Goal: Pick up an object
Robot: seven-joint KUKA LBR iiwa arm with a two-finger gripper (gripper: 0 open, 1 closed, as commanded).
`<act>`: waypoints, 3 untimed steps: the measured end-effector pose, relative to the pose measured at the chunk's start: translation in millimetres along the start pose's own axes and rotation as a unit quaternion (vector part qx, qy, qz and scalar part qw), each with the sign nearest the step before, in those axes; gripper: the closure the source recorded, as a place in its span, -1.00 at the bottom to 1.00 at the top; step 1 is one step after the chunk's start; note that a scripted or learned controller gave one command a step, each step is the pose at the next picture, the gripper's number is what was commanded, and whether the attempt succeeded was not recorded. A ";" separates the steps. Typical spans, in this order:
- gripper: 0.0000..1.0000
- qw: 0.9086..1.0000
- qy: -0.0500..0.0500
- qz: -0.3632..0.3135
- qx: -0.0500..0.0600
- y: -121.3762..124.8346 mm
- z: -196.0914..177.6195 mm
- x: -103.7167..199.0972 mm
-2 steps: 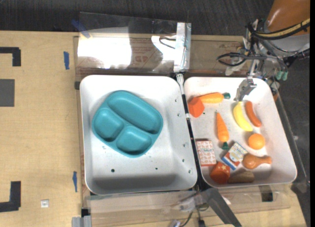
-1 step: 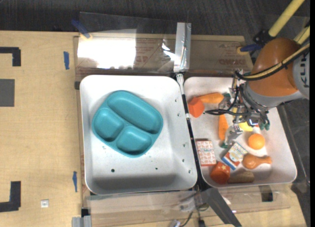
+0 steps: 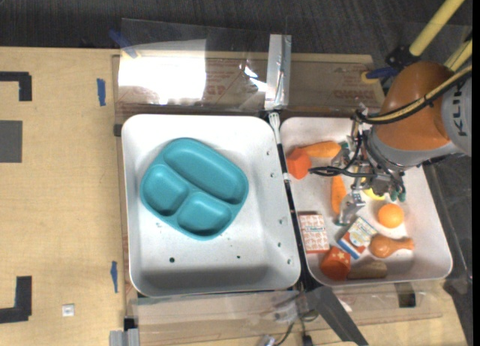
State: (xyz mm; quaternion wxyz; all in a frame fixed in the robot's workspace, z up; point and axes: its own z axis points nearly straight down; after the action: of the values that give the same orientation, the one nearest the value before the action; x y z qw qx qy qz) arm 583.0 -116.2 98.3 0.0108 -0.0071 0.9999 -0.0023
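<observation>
the arm [image 3: 420,104] comes in from the right side and hangs over the right bin [image 3: 439,251]. the orange band sits above the wrist, and under it the gripper [image 3: 358,187] points down into the upper middle of this bin. the wrist and cables cover the fingers, so i cannot tell if the jaws are apart or together, and i cannot see anything between them.

the things to pick up all lie in the right bin. a carrot [image 3: 315,151] lies near the top, with an orange cup [image 3: 298,163] just beside its left end. a second small carrot piece [image 3: 338,193] lies just left of the gripper. an orange ball [image 3: 390,215] is below the gripper on the right. lower, there is a small patterned box [image 3: 313,233], a blue and white carton [image 3: 356,236], a red tomato [image 3: 335,262] and a brown chicken leg [image 3: 390,246] near the front wall.

the left bin [image 3: 150,262] holds a teal plate [image 3: 193,188] with three compartments, lying in its middle.
</observation>
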 end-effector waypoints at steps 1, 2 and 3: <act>-1.00 0.998 0.005 0.066 -0.002 5.1 9.0 2.5; 1.00 0.998 -0.003 0.065 -0.001 5.4 -5.1 -2.4; -1.00 0.998 -0.002 0.065 -0.001 5.8 -4.2 -2.0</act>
State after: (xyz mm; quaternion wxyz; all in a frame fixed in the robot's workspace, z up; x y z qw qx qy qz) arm 584.8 -110.4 102.5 0.0129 0.0581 0.9982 -0.0008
